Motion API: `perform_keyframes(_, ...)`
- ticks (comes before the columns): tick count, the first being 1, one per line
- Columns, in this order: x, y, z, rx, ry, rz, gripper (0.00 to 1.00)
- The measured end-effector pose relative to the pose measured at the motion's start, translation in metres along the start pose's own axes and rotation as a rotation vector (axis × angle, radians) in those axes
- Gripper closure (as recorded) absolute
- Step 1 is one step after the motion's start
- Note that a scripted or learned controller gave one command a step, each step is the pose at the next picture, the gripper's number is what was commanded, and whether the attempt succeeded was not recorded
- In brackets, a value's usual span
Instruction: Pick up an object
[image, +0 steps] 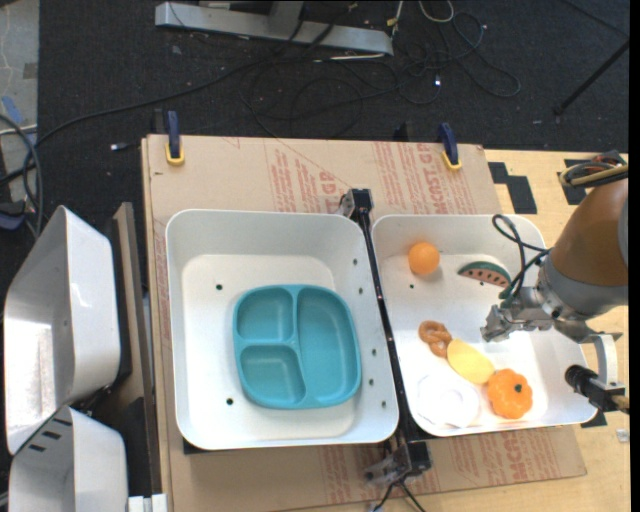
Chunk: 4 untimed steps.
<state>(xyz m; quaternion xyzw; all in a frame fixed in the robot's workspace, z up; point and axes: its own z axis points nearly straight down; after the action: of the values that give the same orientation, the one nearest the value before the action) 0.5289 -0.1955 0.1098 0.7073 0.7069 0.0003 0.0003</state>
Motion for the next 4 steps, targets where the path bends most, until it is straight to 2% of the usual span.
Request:
perform_keyframes(2,0.007,0.01,-0.089,-0.004,-0.002,-0.005,1.0)
perform_keyframes(3,0.0,0.006,-0.136,-0.005,-0.003,-0.004,1.0)
perform_keyframes(4,0.052,0.002,-0.124,0.002,0.002,-0.007,1.0)
